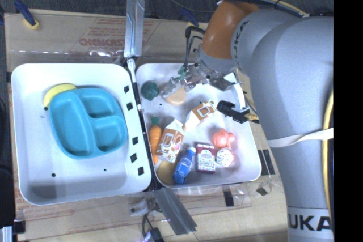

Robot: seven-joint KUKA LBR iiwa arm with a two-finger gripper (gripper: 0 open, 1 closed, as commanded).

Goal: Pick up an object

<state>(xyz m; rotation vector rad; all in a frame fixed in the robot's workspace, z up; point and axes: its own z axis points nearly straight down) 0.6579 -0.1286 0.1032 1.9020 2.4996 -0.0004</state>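
My gripper (172, 86) hangs low over the far left part of the right bin (249, 170). Just under and beside it lies a beige rounded piece (177, 97), with a dark green ball (149, 89) to its left. I cannot tell whether the gripper touches either one. Further forward in the same bin lie a carrot (155, 136), an orange-and-white carton (170, 142), a blue bottle (184, 164), a small maroon box (205, 158), a pink toy (223, 138), a dotted white ball (225, 157) and a small brown-and-white carton (202, 110).
The left bin (34, 178) holds a blue divided plate (88, 122) with a yellow banana (58, 91) tucked behind it. A ridge (136, 122) separates the two bins. The grey arm (283, 76) fills the right side above the right bin.
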